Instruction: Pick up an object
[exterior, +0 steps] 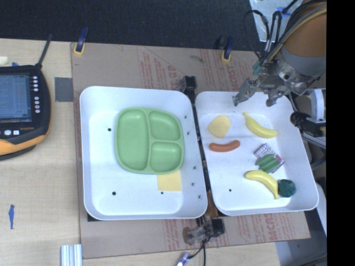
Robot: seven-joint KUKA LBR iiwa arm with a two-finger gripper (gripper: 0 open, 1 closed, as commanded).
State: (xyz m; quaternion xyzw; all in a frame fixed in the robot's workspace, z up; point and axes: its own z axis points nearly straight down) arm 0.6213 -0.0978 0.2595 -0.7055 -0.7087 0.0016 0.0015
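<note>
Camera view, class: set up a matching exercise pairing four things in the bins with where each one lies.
Things:
1. green divided plate
2. yellow square slice
3. sausage
4. dark green lump

Places:
A. right bin, near front corner
B. left bin, middle
C. right bin, just below the pale yellow round piece
D. left bin, at the plate's near edge

Pairs: 1-B, 2-D, 3-C, 4-A

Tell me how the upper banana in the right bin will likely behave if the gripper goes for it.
The upper banana looks like smooth, glossy toy plastic, so it is probably light and somewhat slippery. Its curved, rounded body may rock or spin if nudged off-centre. It lies apart from the hot dog, with the open gripper just above it, so a clean grasp seems feasible.
</note>
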